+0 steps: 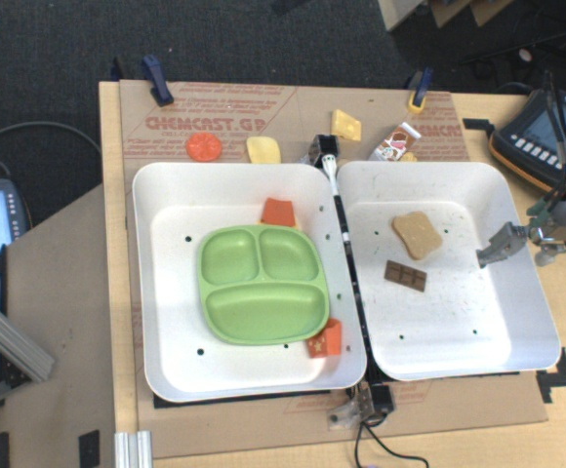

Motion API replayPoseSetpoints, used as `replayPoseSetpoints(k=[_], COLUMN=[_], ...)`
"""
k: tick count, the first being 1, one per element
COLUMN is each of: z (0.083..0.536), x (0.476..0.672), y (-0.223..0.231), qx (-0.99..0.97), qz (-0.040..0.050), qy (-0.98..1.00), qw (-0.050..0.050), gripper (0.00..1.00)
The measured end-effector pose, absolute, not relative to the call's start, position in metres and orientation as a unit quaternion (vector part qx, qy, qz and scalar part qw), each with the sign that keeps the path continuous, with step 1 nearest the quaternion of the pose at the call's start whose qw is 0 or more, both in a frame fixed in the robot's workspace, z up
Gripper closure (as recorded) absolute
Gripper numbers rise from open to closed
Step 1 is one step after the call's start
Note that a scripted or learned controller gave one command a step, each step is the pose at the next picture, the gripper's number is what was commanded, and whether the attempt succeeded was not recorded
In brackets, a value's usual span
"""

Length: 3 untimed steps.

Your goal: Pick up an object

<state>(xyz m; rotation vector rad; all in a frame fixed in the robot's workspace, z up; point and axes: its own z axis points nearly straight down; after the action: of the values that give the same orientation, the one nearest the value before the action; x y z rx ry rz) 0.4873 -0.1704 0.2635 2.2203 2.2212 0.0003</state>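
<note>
The right bin holds a tan slice of toy bread and, just below it, a brown chocolate bar. In the left bin lies a green divided plate, with a red block at its top edge and an orange block at its lower right corner. My gripper hangs over the right bin's right side, to the right of the bread and chocolate and apart from both. Nothing shows in its grasp.
On the board behind the bins lie an orange disc, a yellow piece, a yellow wedge and a red-and-white packet. Blue clamps hold the board. A pendant sits at the far right.
</note>
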Motion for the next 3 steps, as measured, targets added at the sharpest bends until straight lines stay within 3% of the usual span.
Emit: replayPoseSetpoints(k=[1, 2, 3], z=[0.111, 0.171, 0.084], x=[0.566, 0.617, 0.588], y=[-0.108, -0.14, -0.104], qx=[0.704, 0.707, 0.706], qz=[-0.001, 0.0021, 0.0006], qy=[0.71, 0.708, 0.708], qw=[-0.005, 0.005, 0.003], gripper=[0.0, 0.0, 0.0])
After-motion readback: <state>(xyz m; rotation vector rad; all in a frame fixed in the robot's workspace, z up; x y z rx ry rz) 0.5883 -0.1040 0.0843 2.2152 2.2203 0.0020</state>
